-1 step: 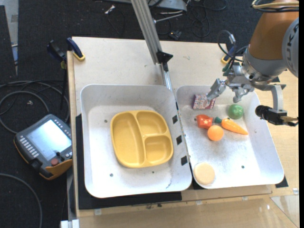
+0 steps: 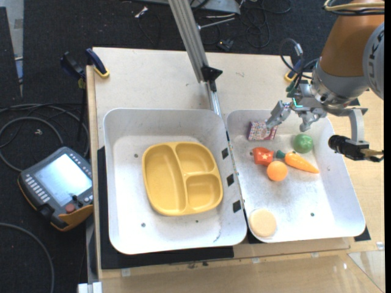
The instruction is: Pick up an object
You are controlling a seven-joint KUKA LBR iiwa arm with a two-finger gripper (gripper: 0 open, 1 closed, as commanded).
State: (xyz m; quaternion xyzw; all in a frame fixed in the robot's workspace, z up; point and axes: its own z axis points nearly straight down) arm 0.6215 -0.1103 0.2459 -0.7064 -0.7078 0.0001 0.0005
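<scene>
Pincer spread wide, gripping nothing, over the far end of the right bin.

From above: the pink packet sits just beside its left finger, the green ball just below its right. Nearer lie a red piece, a carrot, an orange and a pale disc. The left bin on the worktop holds a yellow divided tray.

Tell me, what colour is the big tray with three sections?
The divided tray is yellow, seen in the camera view, in the left bin.
</scene>
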